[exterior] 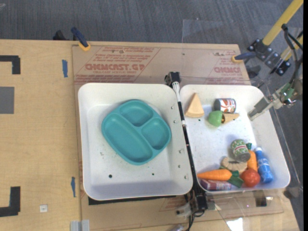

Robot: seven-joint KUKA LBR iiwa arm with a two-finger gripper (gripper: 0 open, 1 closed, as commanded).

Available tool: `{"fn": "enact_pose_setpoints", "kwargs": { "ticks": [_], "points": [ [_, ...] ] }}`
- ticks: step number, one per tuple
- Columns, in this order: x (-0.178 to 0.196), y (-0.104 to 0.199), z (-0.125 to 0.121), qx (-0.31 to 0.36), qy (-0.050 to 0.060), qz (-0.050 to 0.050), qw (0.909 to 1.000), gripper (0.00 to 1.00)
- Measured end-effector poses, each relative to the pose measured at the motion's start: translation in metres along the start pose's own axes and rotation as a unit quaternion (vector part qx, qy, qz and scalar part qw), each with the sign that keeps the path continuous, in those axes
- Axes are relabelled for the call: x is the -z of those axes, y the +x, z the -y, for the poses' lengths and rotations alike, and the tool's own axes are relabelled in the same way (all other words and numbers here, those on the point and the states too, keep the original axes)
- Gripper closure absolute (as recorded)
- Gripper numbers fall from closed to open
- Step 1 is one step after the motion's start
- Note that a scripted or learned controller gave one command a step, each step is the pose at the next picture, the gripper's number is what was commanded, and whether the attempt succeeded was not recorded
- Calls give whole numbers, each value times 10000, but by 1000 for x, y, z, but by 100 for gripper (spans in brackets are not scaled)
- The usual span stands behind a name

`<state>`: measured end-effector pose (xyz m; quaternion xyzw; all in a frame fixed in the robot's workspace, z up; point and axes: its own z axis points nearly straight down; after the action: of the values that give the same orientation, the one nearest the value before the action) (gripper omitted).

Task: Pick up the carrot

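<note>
Two white bins sit side by side on the tabletop (38, 129) in the fixed overhead camera view, the left bin (91, 143) carrying a teal divided plate (136, 131) and the right bin (202, 134) a scatter of toy food. The carrot (216, 175) lies flat at the right bin's near edge, its long axis running roughly left to right across the frame, its green top toward the red tomato (250, 177). A small orange piece (252, 160) and a blue bottle (263, 167) crowd in close by, and a flat packet (219, 186) lies just beneath the carrot.

The pincer (257, 109) hangs at the bin's far right rim, well apart from the carrot, which lies nearer the camera and toward the frame's left. Whether its fingers are spread or closed cannot be told at this size, though nothing is seen held. The arm enters from the right edge, low over the rim. By the look of it, the reach to the carrot has not yet begun.
</note>
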<state>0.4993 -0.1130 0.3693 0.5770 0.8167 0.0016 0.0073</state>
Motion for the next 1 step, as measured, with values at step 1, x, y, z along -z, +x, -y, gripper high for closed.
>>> {"fn": "enact_pose_setpoints", "kwargs": {
  "ticks": [1],
  "points": [
    [-120,-84,55,-794,98,-46,9968,0]
  ]
}}
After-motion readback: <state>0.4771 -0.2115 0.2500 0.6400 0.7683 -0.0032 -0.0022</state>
